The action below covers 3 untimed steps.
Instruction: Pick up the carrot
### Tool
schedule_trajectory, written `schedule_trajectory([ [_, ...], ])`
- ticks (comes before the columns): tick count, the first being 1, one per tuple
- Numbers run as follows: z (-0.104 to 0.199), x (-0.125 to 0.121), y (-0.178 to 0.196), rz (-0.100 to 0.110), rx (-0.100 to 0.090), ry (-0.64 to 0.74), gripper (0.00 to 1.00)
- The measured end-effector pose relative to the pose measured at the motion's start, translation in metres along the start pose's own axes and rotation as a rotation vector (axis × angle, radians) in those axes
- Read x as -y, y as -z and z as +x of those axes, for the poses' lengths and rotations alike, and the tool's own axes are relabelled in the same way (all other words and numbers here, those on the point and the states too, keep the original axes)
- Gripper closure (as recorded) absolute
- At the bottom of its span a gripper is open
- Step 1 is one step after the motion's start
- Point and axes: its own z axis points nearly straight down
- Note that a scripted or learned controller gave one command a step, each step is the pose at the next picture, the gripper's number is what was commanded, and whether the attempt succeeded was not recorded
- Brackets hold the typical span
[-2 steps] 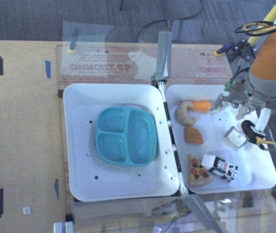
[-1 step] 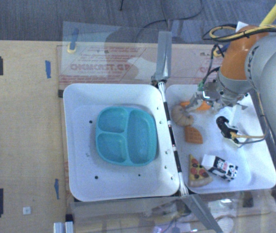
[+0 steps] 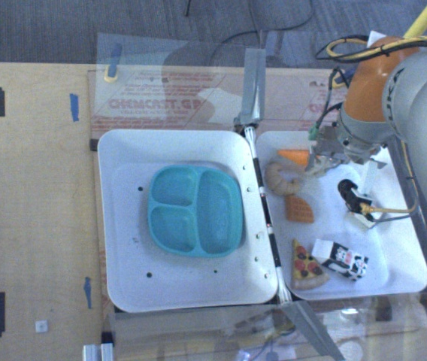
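Orange carrot (image 3: 295, 157) lies at the back of your right bin (image 3: 413, 273), just behind the donut (image 3: 282, 177). Your jaws (image 3: 320, 162) sit beside the carrot's right end; you cannot tell whether they are released or clenched. A blue divided plate (image 3: 195, 210) rests in the left bin (image 3: 119, 224).

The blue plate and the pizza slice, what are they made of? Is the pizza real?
The blue plate looks like smooth moulded plastic: one even turquoise colour, rounded rim, three pressed-in sections, a dull sheen. The pizza slice is probably a toy, plastic or rubber perhaps: its toppings are neat, bright dots and its edges look tidy. The view is too blurry to be sure.
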Motion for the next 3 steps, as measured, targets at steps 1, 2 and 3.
schedule_trajectory([
  [1,0.054,0.075,0.089,-0.011,-0.007,-0.055,1.00],
  [2,0.052,0.074,0.099,-0.013,-0.008,-0.059,1.00],
  [3,0.052,0.090,0.088,-0.009,-0.008,-0.156,1.00],
])
